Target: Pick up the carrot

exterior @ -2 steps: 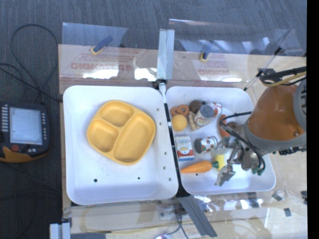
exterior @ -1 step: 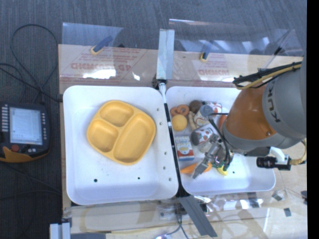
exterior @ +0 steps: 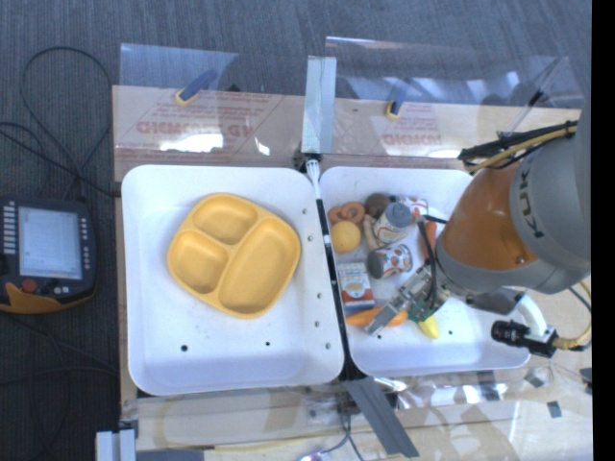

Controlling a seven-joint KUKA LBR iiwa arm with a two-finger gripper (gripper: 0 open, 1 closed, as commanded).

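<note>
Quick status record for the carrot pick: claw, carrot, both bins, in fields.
claw: low in the right bin, at the carrot; finger state unclear
carrot: orange, lying near the right bin's front-left, partly under the claw
right bin: holds a cluster of small food items
left bin: holds a yellow divided plate

carrot [exterior: 363,318] partly hidden under tool [exterior: 392,312]; arm [exterior: 519,229] covers right bin [exterior: 461,353] corner.

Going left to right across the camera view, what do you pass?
Black handheld control pendant → yellow three-compartment plate in the left white bin → orange carrot in the right white bin → gripper → grey and orange arm.
</note>
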